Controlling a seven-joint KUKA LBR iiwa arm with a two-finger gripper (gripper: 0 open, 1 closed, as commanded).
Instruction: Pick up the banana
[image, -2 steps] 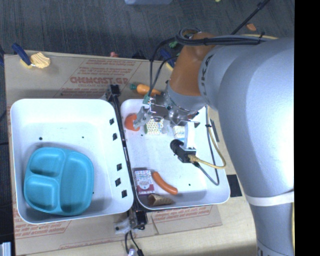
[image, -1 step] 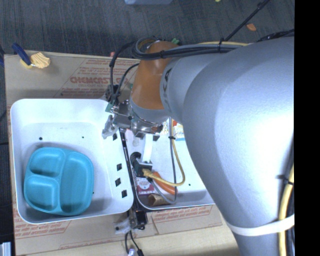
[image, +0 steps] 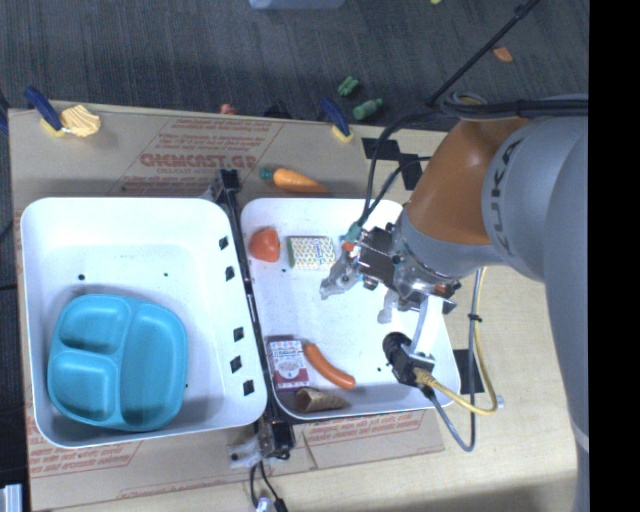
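Note:
My gripper (image: 360, 299) hangs over the middle of the right bin (image: 300, 215), reaching in from the right under the orange-banded wrist. Its two fingers (image: 334, 284) stand apart, open, with only white bin floor between them. The arm's bulk covers the right part of this bin. I cannot pick out a banana among the objects lying in the bin.
The right bin holds a red tomato (image: 264, 244), a small pale box (image: 311, 251), a red carton (image: 287, 362), an orange sausage-like piece (image: 330, 367) and a brown cone (image: 320, 401). A blue divided plate (image: 120, 360) lies in the left bin. A carrot (image: 295, 180) rests behind the bins.

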